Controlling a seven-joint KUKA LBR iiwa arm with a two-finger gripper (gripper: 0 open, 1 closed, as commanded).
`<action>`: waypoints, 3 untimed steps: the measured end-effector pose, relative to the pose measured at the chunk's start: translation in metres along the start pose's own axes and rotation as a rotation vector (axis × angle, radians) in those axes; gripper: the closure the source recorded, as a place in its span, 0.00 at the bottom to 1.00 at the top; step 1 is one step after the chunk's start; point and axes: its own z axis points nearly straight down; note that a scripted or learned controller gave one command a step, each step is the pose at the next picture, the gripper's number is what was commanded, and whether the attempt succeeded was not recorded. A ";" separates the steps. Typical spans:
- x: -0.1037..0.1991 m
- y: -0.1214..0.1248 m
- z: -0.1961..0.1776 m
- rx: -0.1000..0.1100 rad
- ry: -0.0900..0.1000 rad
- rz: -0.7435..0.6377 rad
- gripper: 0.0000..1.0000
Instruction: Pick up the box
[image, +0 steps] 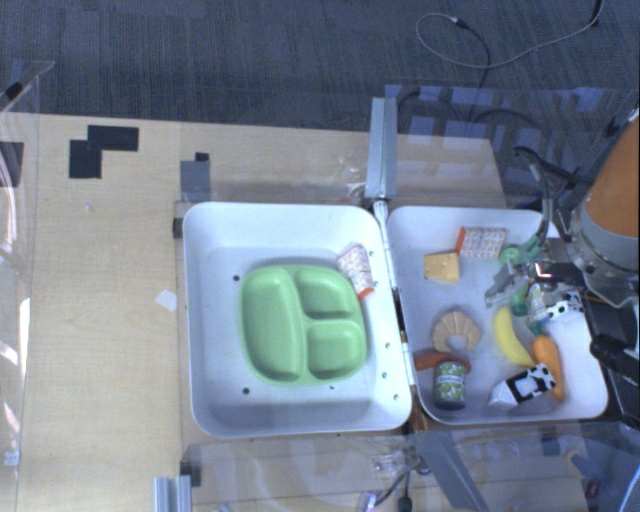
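Observation:
The box (482, 242) is small and flat, orange-red with a white patterned face. It lies at the back of the right bin (600, 405), next to a yellow cheese wedge (441, 267). My gripper (518, 283) hangs over the right part of that bin, just right of and in front of the box and apart from it. The grey arm with its orange band (615, 190) comes in from the right edge. Green and metal parts clutter the gripper's tip, and I cannot make out anything held there.
The right bin also holds a banana (512, 338), a carrot (548, 365), a round biscuit (456, 330), a green can (450, 383), a red sausage (438, 358) and a cow-patterned carton (528, 385). In the left bin (210, 300) lie a green divided plate (303, 323) and a small packet (355, 268).

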 end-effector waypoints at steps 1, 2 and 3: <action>-0.007 0.049 -0.078 -0.002 0.000 0.148 0.00; 0.010 0.099 -0.053 -0.001 0.000 -0.106 0.00; -0.006 0.122 0.130 0.002 0.001 -0.158 0.00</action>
